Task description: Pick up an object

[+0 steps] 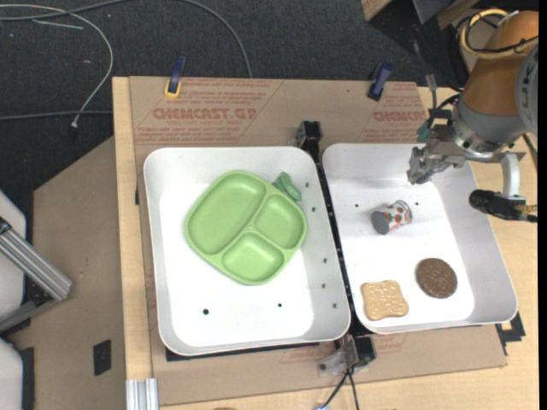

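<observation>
The worktop [85,254] carries two shallow white bins side by side. The left bin [171,306] holds a green divided plate [246,226] lying flat, with a small green item [288,186] touching its upper right edge; what that item is cannot be made out. The right bin [487,289] holds three loose things, well spread so that each can be reached alone: a small cup [391,217] tipped on its side near the middle, a tan cracker [383,299] near the front edge, and a round brown cookie [437,278] just beside it.

The arm [500,75] reaches in over the far right corner, and the pincer [420,171] hangs above the upper part of the right bin — near the cup but apart from it. Nothing is between its fingers; whether they stand apart or together cannot be told at this slant.

Judgement: the pick is not yet made. The cup is the nearest candidate — lying on its side, it may roll when touched.
</observation>
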{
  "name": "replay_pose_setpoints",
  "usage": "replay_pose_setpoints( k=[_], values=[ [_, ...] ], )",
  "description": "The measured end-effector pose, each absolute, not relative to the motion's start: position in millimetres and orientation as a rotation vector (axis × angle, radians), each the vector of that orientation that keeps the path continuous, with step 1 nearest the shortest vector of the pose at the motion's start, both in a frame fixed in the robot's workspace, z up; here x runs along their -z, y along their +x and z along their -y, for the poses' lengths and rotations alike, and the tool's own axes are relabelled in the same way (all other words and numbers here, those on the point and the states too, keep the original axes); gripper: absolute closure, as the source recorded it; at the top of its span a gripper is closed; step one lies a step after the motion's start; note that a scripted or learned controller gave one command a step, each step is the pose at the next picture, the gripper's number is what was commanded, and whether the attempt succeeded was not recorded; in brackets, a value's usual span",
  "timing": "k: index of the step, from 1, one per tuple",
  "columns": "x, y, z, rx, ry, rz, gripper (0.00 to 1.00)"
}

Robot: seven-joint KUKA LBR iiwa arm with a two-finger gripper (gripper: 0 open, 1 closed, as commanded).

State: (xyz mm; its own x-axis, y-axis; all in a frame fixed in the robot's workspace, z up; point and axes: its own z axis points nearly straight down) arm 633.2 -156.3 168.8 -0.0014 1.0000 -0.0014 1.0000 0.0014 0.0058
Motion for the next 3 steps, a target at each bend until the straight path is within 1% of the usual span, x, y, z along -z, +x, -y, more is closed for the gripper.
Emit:
replay_pose_setpoints(
  k=[1,2,3],
  values=[
    [-214,639.3,155,-0.005,2.216,-2.219,1.00],
    [-234,640.3,155,-0.004,2.217,-2.220,1.00],
    [-227,646.1,104,-0.001,2.218,-2.229,1.00]
  ],
)
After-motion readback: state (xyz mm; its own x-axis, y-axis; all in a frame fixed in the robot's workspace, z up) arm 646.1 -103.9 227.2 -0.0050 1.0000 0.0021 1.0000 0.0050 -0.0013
